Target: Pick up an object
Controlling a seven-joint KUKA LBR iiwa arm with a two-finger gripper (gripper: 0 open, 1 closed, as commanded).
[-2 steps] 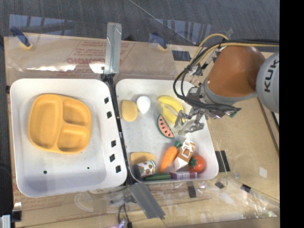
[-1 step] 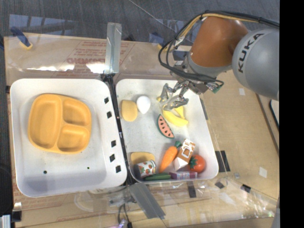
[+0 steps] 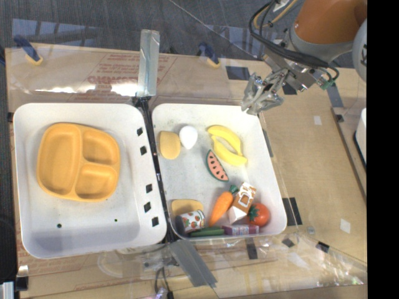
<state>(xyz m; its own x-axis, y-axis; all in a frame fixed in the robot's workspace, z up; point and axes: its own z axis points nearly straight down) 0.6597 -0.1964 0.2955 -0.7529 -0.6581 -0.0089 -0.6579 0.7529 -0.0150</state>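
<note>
Plastic toy food lies scattered in the right bin (image 3: 187,114), smooth and glossy against its shallow white wall, while my gripper (image 3: 257,97) hangs above that bin's far right corner, its metal fingers bunched and pointing down-left; I cannot tell how wide they stand, and nothing shows between them. Nearest to me lie two curved yellow bananas (image 3: 227,144) and below them a flat watermelon slice (image 3: 217,165) with a green rind. Further left sit a rounded tan bread piece (image 3: 169,144) and a white egg (image 3: 188,136), touching. Along the near wall crowd a tapered orange carrot (image 3: 220,208), a boxy milk carton (image 3: 242,203), a round red tomato (image 3: 260,215), a small can (image 3: 192,220) and a slim green stick (image 3: 207,232). The left bin (image 3: 87,242) holds a yellow divided tray (image 3: 78,162) with three rounded compartments.
</note>
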